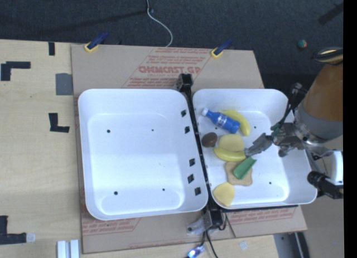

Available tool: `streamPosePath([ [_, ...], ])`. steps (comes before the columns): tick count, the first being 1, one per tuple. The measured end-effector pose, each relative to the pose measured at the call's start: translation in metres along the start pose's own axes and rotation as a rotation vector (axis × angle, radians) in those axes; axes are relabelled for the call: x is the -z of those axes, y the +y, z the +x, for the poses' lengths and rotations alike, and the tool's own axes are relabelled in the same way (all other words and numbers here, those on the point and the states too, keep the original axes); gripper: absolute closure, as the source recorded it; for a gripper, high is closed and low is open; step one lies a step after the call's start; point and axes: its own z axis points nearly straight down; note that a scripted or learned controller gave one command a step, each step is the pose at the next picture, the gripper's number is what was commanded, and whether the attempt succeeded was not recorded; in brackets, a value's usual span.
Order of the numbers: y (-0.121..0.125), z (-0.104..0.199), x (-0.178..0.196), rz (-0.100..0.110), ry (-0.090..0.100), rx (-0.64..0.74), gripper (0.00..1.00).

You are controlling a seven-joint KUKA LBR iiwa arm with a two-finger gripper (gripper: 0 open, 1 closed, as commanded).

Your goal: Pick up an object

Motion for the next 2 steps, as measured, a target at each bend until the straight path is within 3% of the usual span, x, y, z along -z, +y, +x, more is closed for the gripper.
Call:
streamPosePath([
  [1, -0.01, 0.057, -0.085, 0.007, 0.004, 0.004, 0.0],
  [2, 0.061, 0.032, -0.134, -0.003, -0.001, 0.002, 0.0],
])
